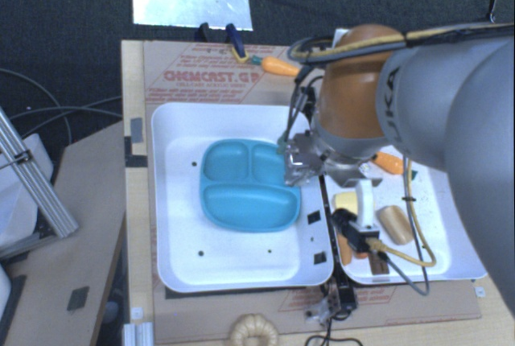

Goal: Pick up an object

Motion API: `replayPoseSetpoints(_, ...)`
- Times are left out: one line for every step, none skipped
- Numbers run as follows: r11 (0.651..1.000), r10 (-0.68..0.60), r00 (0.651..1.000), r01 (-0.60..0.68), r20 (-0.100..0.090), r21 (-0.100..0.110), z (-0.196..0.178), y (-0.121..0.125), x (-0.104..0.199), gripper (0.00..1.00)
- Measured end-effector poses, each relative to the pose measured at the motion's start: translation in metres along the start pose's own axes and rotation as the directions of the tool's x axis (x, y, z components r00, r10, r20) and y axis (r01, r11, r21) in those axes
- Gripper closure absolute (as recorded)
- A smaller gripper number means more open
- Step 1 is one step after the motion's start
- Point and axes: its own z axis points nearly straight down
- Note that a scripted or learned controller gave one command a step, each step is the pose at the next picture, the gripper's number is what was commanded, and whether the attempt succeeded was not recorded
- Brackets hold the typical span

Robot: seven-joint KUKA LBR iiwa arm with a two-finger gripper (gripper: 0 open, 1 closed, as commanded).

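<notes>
Far left, off the counter (96,175): aluminium framing and loose cables, not in play. Left bin (173,256): a blue divided plate (241,187) lies flat near its centre, three compartments, its 3 o'clock edge close under the arm's wrist. At the bins' shared wall the tool (296,167) hangs low, just over the plate's rim at roughly 2 o'clock from the plate's middle; the grey-and-orange wrist covers most of it, so whether it is wide, narrow or carrying anything cannot be told. Right bin (463,256): a pale yellow block (346,201) beside a tan bread-like piece (394,222), an orange carrot-shaped piece (389,163) at 12 o'clock from them, and a dark item at 6 o'clock, partly lost under a yellow cable. Judgement: the plate is the likely target, and a raised rim is the only purchase a flat plate offers. To do it well, straddle the rim squarely, one finger inside and one outside, descend until the rim seats deep, close firmly, then lift slowly; a shallow bite on smooth plastic would probably slip or tip the plate.
</notes>
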Motion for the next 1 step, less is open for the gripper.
replayPoseSetpoints(1.000,0.008,1.000,-0.008,0.002,-0.001,0.0014,-0.0016,-0.0073,1.00)
